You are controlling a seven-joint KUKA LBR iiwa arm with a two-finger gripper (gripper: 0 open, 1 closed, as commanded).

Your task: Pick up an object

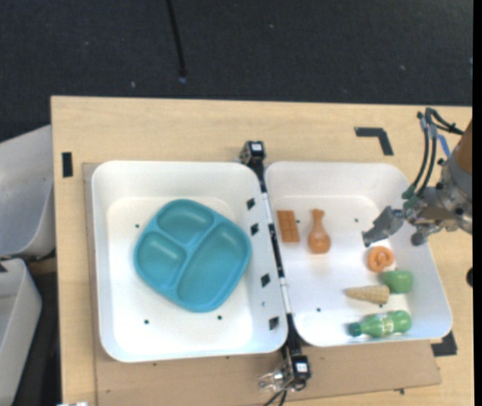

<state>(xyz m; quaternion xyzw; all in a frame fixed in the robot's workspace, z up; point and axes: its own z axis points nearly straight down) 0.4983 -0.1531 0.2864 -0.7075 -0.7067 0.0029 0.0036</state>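
Note:
In the right bin [334, 184] lie several small items. An orange block [287, 226] and an orange bottle shape [319, 233] sit on its left side. On its right side are an orange round piece [380, 258], a green piece [399, 281], a tan cone [367, 293] and a green bottle [382, 324]. My gripper [402, 227] hangs over the bin's right side, just above the orange round piece. Its fingers [383, 224] are spread open and there is nothing between them.
The left bin [114, 311] bears a blue divided plate [193, 254]. A hinged divider [271, 252] runs between the two bins. Cables [431, 142] trail from the arm at the right edge. White containers [4, 201] stand off the bench to the left.

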